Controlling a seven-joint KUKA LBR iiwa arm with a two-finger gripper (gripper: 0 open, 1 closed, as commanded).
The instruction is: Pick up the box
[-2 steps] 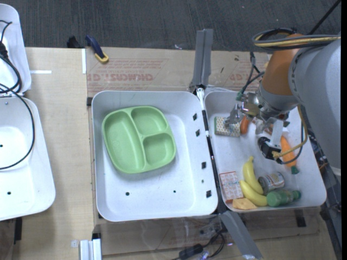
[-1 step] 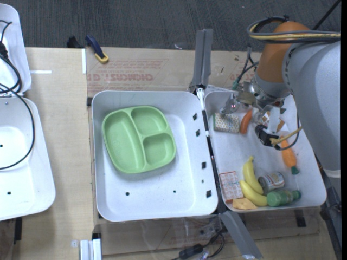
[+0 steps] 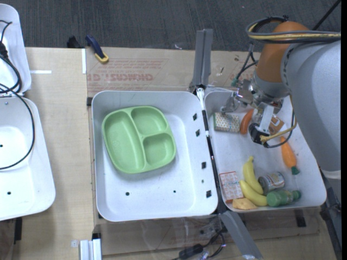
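Note:
In the right bin (image 3: 309,150), a small tan speckled box (image 3: 226,122) lies near the far left corner. A flat red-and-white box (image 3: 230,184) lies by the bin's front left wall. A brown-and-white carton (image 3: 277,125) shows partly under the wrist. My gripper (image 3: 236,101) hangs over the bin's far end, just beyond the tan box and a little to its right, with nothing visibly held.
An orange carrot (image 3: 289,156), a second orange piece (image 3: 245,122), two bananas (image 3: 249,180), a metal can (image 3: 271,181) and a green bottle (image 3: 282,197) share the right bin. A green divided plate (image 3: 139,138) lies in the left bin (image 3: 157,199).

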